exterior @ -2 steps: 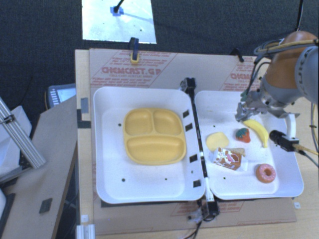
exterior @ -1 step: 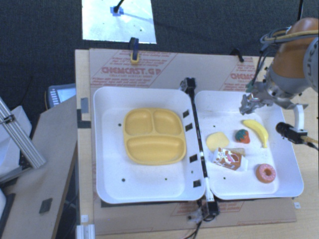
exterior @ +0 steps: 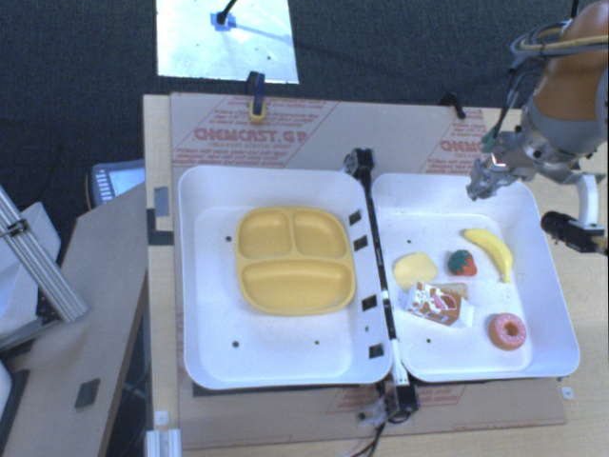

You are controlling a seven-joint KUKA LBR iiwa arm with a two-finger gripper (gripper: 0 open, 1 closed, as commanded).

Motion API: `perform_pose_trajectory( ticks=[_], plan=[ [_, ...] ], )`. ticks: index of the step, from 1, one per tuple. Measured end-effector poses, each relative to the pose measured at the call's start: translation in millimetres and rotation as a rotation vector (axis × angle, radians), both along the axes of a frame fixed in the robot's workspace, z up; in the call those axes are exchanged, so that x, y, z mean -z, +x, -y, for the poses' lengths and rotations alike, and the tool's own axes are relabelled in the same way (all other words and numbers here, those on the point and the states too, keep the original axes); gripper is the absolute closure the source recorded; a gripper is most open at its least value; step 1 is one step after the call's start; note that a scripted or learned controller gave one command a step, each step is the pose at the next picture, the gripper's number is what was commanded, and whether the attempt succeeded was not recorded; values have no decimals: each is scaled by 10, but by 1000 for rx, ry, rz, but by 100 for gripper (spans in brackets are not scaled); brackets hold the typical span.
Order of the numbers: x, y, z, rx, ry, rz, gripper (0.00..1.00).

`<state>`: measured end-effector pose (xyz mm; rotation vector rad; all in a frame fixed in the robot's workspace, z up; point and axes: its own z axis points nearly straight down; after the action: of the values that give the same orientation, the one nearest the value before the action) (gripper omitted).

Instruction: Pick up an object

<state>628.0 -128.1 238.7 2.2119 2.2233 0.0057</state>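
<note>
Camera view has the tool [exterior: 483, 181] above the right bin's [exterior: 542, 355] far edge; its state I cannot tell. Approach step: next, descend toward the banana [exterior: 491, 251].

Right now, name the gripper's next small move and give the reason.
Probably lower toward the yellow banana. The gripper sits over the right white bin's back edge, holding nothing, and the banana lies nearest to it, apart from the strawberry and the pink doughnut.

A yellow three-compartment tray [exterior: 291, 272] lies in the left white bin [exterior: 205, 350] on the counter [exterior: 105, 284], with a yellow clamp [exterior: 257, 98] at the cardboard sheet's [exterior: 400, 127] far edge, below a grey panel [exterior: 225, 27].
</note>
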Motion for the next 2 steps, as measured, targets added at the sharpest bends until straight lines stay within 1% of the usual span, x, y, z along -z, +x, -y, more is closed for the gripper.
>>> perform_pose_trajectory(
  ticks=[1,2],
  plan=[
    [-26,20,-620,-5,3,-4,100],
    [11,-33,-1256,-4,2,-6,100]
  ],
)
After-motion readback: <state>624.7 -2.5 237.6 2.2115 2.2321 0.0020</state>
